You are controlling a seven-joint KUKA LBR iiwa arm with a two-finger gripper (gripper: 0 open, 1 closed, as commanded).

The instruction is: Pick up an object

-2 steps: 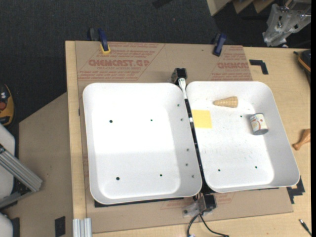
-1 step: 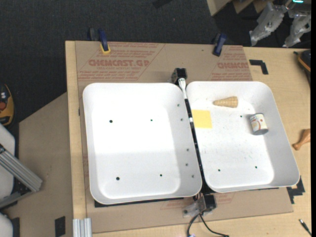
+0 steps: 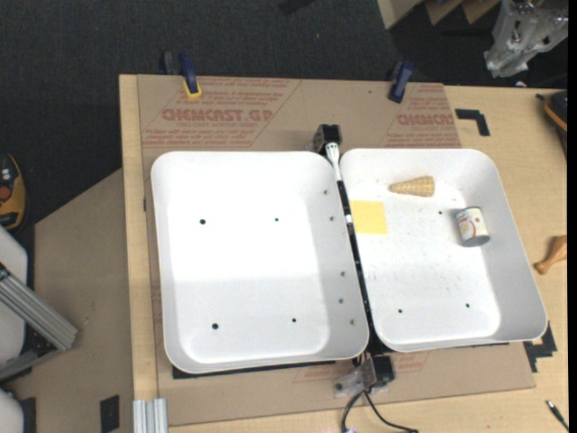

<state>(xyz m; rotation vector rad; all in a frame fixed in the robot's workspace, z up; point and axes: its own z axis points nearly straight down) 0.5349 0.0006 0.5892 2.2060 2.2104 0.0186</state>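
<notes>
The tool [image 3: 526, 27] sits at the top right corner, blurred, its fingers too indistinct to read

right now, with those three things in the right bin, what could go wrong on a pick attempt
The yellow square lies flat near the bin's left wall, so a claw may slide over it or hit the wall. The small can lies on its side and could roll away. The cone tapers, so it may squirt out.
</notes>
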